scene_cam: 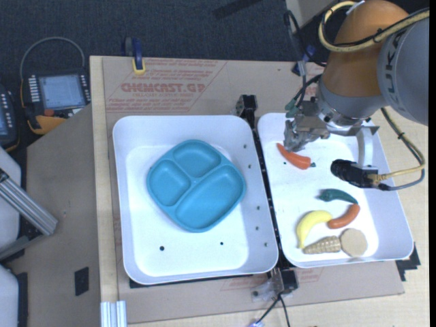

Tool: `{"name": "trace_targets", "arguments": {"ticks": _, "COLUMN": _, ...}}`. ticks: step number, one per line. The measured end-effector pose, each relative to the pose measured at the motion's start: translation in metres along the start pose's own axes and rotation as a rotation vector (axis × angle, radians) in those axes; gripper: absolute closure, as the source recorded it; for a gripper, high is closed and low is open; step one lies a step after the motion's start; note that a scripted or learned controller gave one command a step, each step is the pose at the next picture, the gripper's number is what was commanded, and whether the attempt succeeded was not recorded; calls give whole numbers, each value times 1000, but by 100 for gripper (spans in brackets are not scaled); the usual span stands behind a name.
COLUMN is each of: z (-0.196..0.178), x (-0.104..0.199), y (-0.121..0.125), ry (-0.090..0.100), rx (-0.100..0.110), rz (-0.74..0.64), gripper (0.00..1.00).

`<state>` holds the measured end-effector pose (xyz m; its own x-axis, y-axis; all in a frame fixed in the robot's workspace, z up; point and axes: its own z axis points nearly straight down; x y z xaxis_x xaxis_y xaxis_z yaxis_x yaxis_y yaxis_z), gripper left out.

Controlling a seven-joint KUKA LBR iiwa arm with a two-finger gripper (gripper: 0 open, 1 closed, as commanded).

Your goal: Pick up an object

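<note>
**Desk:** What goes under the picture?

**Photographer:** A grey KUKA arm with an orange band lowers its gripper (pixel 298 136) over the right bin (pixel 392 182), directly above an orange chili pepper (pixel 294 157) lying near the bin's upper left corner.

**Desk:** Does it hold the pepper?

**Photographer:** Not that the view shows. The pepper lies on the bin floor, its left end just under the gripper's tip. Whether the jaws are open or closed cannot be told (the wrist body covers them from this angle).

**Desk:** Other items?

**Photographer:** A blue divided plate (pixel 196 184) sits in the left bin (pixel 136 237). The right bin also carries a dark green pepper (pixel 338 195), a sausage (pixel 344 216), a banana (pixel 311 225), a corn cob (pixel 323 246) and a round biscuit (pixel 353 242), all well apart from the gripper.

**Desk:** And doing it well?

**Photographer:** My judgement: centre on the pepper's thick middle rather than its tapered end, straddle its narrow width, and descend fully before closing. The nearby bin wall leaves little room.
</note>
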<state>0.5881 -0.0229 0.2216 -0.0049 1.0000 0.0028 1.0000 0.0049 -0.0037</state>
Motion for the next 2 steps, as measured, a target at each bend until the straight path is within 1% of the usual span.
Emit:
{"name": "trace_targets", "arguments": {"ticks": 1, "z": 10, "x": 45, "y": -24, "ry": 0, "rx": 1, "rz": 0, "gripper": 100}}
{"name": "trace_targets", "arguments": {"ticks": 2, "z": 13, "x": 87, "y": -54, "ry": 0, "rx": 1, "rz": 1, "gripper": 100}}
